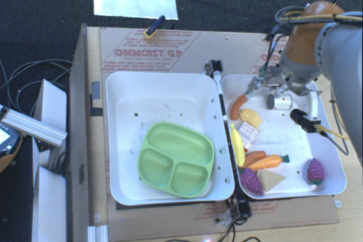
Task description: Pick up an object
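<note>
My gripper (271, 92) hangs over the back part of the right bin (332, 147), below the arm's orange band. Just left of it and slightly nearer the front lies an orange sausage-shaped toy (239, 105), with a yellow toy (250, 117) and a white-and-red packet (248, 134) in front of that. A banana (236, 145) rests along the bin's left wall. A carrot (266, 162), purple grapes (250, 181), a tan wedge (271, 179) and a purple berry (315, 170) lie near the front. Nothing is visibly held.
The left bin (130, 99) holds a green divided plate (177, 159). A black divider strip (221, 105) runs between the bins. A cable (332, 134) trails from the arm across the right bin's right side. A yellow-and-blue tool (153, 27) lies behind the bins.
</note>
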Robot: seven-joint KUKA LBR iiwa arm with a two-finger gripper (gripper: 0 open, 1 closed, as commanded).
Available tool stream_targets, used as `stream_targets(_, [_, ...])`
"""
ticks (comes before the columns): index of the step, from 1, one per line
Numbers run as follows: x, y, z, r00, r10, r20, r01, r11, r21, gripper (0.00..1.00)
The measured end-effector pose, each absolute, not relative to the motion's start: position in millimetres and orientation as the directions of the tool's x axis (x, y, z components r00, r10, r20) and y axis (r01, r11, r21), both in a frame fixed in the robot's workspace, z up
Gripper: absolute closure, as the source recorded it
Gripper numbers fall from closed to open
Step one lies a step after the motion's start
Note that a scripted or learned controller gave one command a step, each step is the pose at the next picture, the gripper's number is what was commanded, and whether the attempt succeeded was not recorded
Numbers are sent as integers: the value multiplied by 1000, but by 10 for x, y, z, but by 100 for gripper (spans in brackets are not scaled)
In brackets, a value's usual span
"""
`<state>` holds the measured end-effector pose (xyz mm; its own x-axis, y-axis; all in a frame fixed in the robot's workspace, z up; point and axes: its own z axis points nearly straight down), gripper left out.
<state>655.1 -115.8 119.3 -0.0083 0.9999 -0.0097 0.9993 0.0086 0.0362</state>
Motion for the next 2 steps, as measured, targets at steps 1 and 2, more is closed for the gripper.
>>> stream_targets(1, [6391, -1696, 1062, -6, 1000, -5, 1000, 6, 22, 0])
stream_targets(2, [6699, -2072, 1746, -3, 1000, -3, 1000, 3, 7, 0])
